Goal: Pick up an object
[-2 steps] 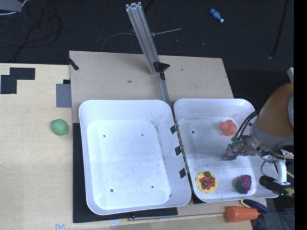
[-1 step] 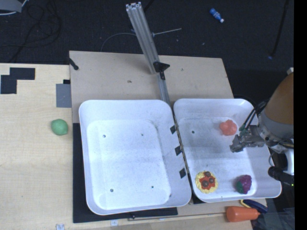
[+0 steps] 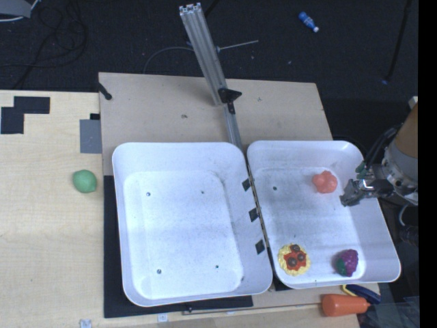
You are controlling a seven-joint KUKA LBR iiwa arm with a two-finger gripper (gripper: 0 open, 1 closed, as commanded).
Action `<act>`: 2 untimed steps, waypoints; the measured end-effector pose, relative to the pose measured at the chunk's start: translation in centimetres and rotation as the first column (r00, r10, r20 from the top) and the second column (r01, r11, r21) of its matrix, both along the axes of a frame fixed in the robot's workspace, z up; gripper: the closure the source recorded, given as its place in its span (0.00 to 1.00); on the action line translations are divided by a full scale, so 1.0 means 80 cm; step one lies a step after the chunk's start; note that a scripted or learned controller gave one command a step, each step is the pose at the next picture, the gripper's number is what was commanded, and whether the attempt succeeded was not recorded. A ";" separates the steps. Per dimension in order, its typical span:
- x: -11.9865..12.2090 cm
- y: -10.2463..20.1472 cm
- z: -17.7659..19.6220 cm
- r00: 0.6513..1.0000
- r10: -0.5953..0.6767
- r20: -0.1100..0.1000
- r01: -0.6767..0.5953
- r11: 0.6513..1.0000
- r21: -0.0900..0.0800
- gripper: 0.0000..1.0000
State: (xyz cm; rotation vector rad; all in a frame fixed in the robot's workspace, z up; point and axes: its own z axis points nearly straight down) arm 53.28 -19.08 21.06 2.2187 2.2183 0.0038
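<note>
Here the nearest candidate, a lumpy orange-pink soft toy point(image 3: 325, 182), lies in the upper part of the right-hand white bin point(image 3: 300, 154), with a yellow disc studded with red point(image 3: 293, 259) and a purple grape-like cluster point(image 3: 347, 262) near that bin's lower edge. The gripper point(image 3: 356, 191) hovers just beside the toy at the bin's right rim with nothing in it, though how wide it stands I cannot tell. This looks like the approach, and the next move calls for shifting left over the toy and descending squarely.
</note>
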 end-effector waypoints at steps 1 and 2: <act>0.000 -0.001 0.014 1.000 0.000 -0.004 0.000 1.000 0.001 1.00; 0.002 0.054 0.007 1.000 0.003 -0.006 -0.002 1.000 0.002 1.00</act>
